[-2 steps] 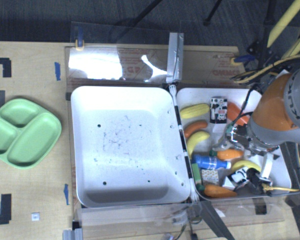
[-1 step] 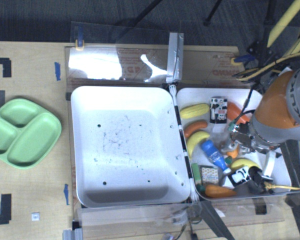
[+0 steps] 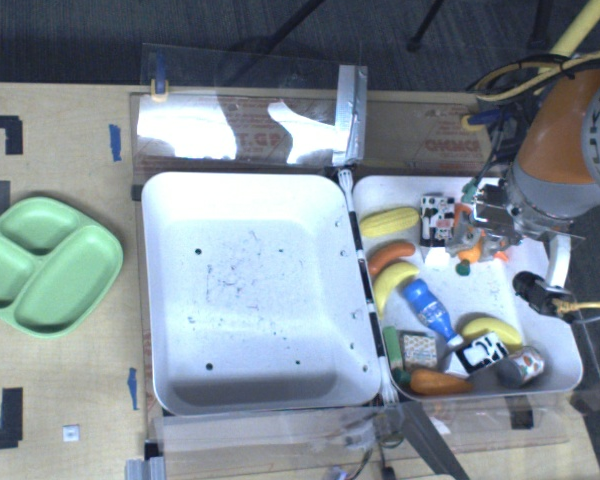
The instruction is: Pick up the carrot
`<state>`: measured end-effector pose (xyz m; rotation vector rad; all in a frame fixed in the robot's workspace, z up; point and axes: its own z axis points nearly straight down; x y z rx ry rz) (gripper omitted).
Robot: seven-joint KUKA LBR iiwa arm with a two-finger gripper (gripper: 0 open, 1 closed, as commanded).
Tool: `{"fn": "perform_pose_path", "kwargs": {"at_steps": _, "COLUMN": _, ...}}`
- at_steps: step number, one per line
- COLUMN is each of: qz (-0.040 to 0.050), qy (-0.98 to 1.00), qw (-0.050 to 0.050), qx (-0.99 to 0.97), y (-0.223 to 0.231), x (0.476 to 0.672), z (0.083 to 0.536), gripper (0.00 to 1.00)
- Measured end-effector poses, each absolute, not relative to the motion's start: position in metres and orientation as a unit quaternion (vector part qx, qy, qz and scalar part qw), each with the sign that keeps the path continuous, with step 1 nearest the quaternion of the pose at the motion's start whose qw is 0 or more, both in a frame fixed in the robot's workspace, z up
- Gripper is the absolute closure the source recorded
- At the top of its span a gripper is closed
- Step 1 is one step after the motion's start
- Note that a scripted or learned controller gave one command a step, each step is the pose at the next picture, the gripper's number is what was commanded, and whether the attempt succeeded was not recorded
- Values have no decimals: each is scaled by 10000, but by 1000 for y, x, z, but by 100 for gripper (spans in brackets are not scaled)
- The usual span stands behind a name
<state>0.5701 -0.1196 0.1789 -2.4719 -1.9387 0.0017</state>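
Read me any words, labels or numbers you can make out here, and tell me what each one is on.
No text is legible.
Cardboard behind the bins: red print, too blurred to read.
Black-and-white card in the right bin: pattern, not words.
Black-and-white block: markings too small to read.
Blue bottle: no readable label.

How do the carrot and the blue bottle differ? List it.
Carrot is orange; bottle is blue. Carrot lies along the right bin's near wall; bottle lies mid-bin. Carrot runs nearly level across the view; bottle runs diagonally. Both lie flat in the same bin.
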Motion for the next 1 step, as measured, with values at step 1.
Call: {"fn": "perform_pose_path", "kwargs": {"at_steps": 1, "qz": 17, "qy": -6029, "qw": 25, "qx": -7978, "y": -54, "x": 554, "z": 184, "gripper": 100}}
